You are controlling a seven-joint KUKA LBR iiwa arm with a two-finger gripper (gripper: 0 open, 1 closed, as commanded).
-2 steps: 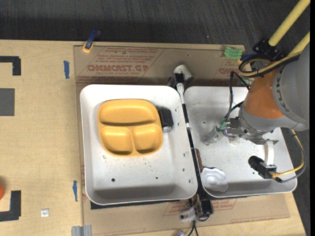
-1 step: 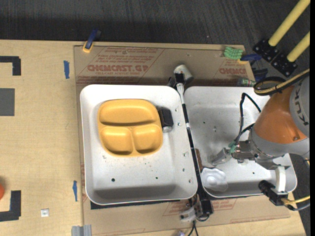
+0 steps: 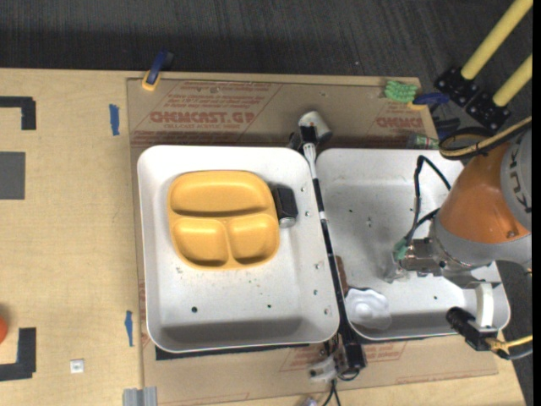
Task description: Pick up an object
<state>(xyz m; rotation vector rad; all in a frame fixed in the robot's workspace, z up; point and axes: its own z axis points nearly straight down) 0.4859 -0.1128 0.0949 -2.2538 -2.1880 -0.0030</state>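
Orange-banded arm point(image 3: 482, 205) hung over right bin point(image 3: 372, 184); gripper point(image 3: 420, 259) state indeterminable. Yellow divided tray point(image 3: 224, 218) lay in left bin point(image 3: 169, 303).

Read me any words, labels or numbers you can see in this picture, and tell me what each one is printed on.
"CHEMCAST GP": red print on the brown board behind the left bin.
Smaller red print above it: too blurred to read.
Partial red print on the board behind the right bin: too cut off to read.
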